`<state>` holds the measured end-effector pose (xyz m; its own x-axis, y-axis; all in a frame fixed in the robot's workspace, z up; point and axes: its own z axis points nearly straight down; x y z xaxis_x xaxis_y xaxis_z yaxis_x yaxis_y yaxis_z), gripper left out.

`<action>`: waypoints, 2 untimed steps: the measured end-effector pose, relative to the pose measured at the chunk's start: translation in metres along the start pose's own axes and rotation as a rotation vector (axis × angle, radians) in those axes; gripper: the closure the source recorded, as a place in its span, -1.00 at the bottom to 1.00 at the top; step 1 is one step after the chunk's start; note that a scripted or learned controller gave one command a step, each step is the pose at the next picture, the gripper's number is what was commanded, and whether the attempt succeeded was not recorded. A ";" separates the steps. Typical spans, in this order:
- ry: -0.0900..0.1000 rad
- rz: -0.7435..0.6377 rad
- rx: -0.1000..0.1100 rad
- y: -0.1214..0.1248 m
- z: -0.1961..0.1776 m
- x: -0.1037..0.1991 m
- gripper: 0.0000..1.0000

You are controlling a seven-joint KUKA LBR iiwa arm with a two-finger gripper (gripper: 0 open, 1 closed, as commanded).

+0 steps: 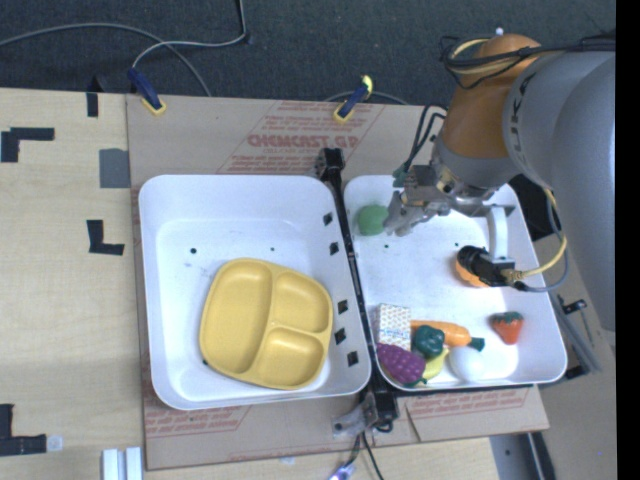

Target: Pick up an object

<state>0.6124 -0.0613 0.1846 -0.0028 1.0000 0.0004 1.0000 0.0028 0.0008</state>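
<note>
1. Left bin (150,268): a shallow white tray holding a yellow plate (265,323) with three compartments, lying flat and angled. It is broad and low, with little edge to grip, so it looks like a poor pick.
2. Right bin (430,278): near its upper left corner, close to the wall shared with the left bin, sits a small round green object (370,219). It lies on the bin floor, apart from the other items.
3. Judged by its look, the green object is a light toy piece, probably smooth and inclined to roll. A grasp across its widest part, from straight above, seems safest. The nearby bin wall leaves little room on its left side.
4. The gripper (400,220) points down just beside the green object, on its right. Whether it is open or closed cannot be told, and nothing is visibly held.
5. Along the right bin's near edge is a cluster of toy food: a patterned packet (393,320), purple grapes (400,364), a dark green piece (428,341), a carrot (448,332) and a white lump (482,362). They touch or overlap, so a clean pick there would be harder.
6. Farther right, a red strawberry (507,326) sits alone, well apart from the gripper.
</note>
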 end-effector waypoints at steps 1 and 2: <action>0.000 0.001 0.002 0.000 0.001 0.000 -1.00; -0.002 0.003 0.003 0.013 0.012 -0.049 -1.00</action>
<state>0.6257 -0.1098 0.1727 -0.0003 1.0000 -0.0014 1.0000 0.0003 -0.0018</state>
